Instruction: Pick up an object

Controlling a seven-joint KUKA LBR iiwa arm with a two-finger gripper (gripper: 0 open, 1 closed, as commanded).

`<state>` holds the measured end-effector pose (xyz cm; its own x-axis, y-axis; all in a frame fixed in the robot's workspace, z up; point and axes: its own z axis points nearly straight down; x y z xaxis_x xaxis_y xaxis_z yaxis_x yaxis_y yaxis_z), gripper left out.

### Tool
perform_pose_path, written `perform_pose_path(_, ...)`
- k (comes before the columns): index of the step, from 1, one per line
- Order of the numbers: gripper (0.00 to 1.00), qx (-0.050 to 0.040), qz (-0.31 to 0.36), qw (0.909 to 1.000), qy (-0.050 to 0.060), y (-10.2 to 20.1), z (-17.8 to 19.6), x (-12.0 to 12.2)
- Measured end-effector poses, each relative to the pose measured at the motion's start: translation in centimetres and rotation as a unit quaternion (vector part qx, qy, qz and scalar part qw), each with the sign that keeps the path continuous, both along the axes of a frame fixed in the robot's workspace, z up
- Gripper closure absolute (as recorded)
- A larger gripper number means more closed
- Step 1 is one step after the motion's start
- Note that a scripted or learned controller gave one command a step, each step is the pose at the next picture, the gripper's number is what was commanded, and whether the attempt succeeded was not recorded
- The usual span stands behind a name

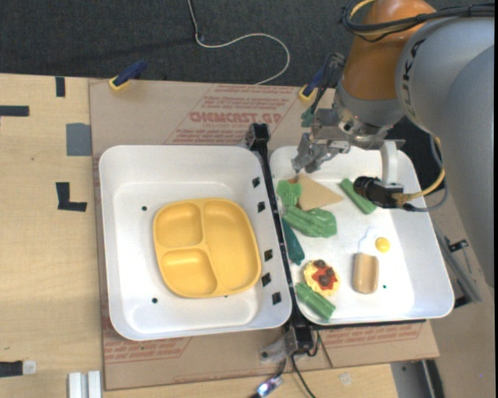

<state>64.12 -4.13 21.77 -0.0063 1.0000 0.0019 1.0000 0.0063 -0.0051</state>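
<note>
Over the right bin's [423, 301] far left corner the gripper [305, 162] hangs from the grey arm [448, 65], its fingers pointing down at the tan wedge [318, 193]. Whether the jaws stand wide or narrow I cannot tell, and nothing shows between them. The wedge lies just below the fingertips, touching a green piece [289, 194] on its left. Nearer the camera lie a green cactus shape [313, 221], a dark teal stick [293, 245] along the bin's left wall, a pizza slice [322, 277], a green pod [315, 303], a bread roll [364, 273] and a fried egg [378, 245]. A green bar [358, 197] lies right of the wedge. The left bin [124, 181] holds a yellow divided plate [206, 248], well apart from the gripper.
</note>
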Motion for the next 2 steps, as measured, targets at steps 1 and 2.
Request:
perform_pose_path(1,1.0,0.0001,0.0,1.0,0.0,4.9,1.0,-1.0)
perform_pose_path(2,1.0,-0.0001,0.001,1.0,0.0,10.5,1.4,-1.8)
